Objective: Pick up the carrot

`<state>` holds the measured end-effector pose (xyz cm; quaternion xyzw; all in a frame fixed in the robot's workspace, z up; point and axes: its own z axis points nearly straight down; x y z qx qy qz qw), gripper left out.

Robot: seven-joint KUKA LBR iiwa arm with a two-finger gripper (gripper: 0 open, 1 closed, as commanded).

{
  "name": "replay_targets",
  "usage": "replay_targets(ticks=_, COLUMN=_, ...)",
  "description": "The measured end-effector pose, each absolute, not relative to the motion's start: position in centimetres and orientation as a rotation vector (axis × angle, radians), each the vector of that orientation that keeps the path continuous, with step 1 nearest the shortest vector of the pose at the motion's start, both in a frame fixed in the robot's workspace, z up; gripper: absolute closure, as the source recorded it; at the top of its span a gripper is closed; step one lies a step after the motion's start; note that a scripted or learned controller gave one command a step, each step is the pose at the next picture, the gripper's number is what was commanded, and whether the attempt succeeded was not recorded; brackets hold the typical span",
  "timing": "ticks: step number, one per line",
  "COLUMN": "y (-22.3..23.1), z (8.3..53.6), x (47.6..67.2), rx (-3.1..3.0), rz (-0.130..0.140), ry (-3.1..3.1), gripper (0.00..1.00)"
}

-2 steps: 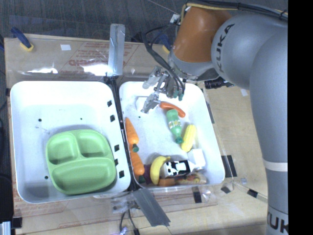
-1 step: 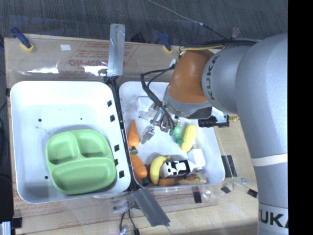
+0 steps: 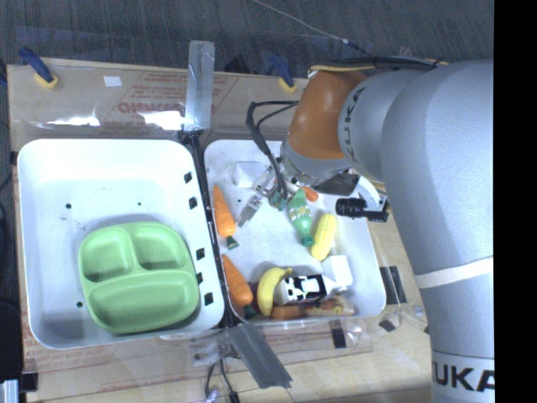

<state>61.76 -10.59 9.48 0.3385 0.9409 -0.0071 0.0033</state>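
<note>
Green tray (image 3: pixel 138 277) in L bin (image 3: pixel 42 162); bananas (image 3: pixel 270 288) (two), bottle (image 3: pixel 299 214) in R.

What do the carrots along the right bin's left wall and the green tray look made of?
Carrots: probably moulded plastic toys, with smooth, even orange skin. Green tray: likely matte plastic, with uniform colour and rounded moulded compartments. Both are guesses from the look.

Two white bins (image 3: pixel 33 225) sit side by side, the left holding one green divided plate (image 3: pixel 138 275). The right bin holds two carrots (image 3: pixel 223 214), two yellow bananas (image 3: pixel 323 235), one green bottle (image 3: pixel 299 211) and one black-and-white toy (image 3: pixel 302 289).
</note>
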Motion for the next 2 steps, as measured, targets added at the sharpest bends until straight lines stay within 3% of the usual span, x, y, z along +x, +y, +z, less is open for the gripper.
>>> replay_targets(ticks=1, y=-10.1, z=10.6, x=62.0, rx=1.050, rz=-0.011, ry=2.953, gripper=1.00)
replay_targets(ticks=2, y=0.5, z=19.6, x=62.6, rx=1.193, rz=0.008, ry=2.899, gripper=1.00)
